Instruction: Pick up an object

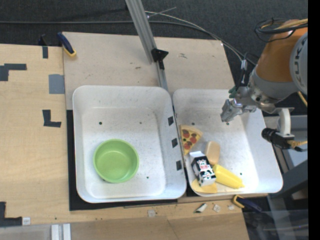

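Observation:
In the right bin (260,154) several small things lie near its left and front side: a pizza slice toy (190,137), a tan oblong piece (213,152), a black and white box (203,168), a yellow banana-like piece (229,177) and a pale yellow flat piece (204,187). My gripper (228,113) hangs over the upper middle of the right bin, above and to the right of the pizza slice, with nothing seen between its fingers. The fingers are too small and dark to read.
A green bowl (116,160) sits in the left bin (90,109) toward its front. A slanted metal pole (145,29) stands behind the bins. A blue and yellow clamp (66,44) rests at the bench's back left. Small scraps lie by the front edge.

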`<state>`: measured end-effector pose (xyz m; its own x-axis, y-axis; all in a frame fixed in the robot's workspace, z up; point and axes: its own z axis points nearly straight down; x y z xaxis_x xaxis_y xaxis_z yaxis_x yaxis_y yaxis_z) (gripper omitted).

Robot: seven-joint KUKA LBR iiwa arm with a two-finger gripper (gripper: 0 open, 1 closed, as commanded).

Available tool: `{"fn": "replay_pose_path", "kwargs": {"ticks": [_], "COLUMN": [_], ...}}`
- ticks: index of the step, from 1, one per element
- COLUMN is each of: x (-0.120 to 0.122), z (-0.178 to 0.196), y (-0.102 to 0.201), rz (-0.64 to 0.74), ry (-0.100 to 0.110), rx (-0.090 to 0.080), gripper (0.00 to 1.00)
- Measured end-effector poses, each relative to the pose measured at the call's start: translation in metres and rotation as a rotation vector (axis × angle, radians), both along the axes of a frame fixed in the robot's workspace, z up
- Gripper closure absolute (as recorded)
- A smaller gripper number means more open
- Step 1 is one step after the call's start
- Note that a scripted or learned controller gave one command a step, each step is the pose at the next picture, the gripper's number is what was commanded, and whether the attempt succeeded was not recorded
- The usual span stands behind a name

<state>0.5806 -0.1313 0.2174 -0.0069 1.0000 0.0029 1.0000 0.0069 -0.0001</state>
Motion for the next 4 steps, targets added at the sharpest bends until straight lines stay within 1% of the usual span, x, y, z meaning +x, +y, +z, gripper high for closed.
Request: {"fn": "replay_pose_path", "kwargs": {"ticks": [1,2,3,4], "x": [-0.002,-0.001,-0.014,-0.008], "z": [-0.004,-0.009,-0.008,-0.01], "y": [0.045,0.107,0.163,0.212], "rz": [-0.002,0.0,0.0,0.0], "ry": [0.005,0.006,0.009,0.005], "rx": [-0.001,0.0,0.0,-0.002], "gripper": [1.0,1.0,1.0,1.0]}}
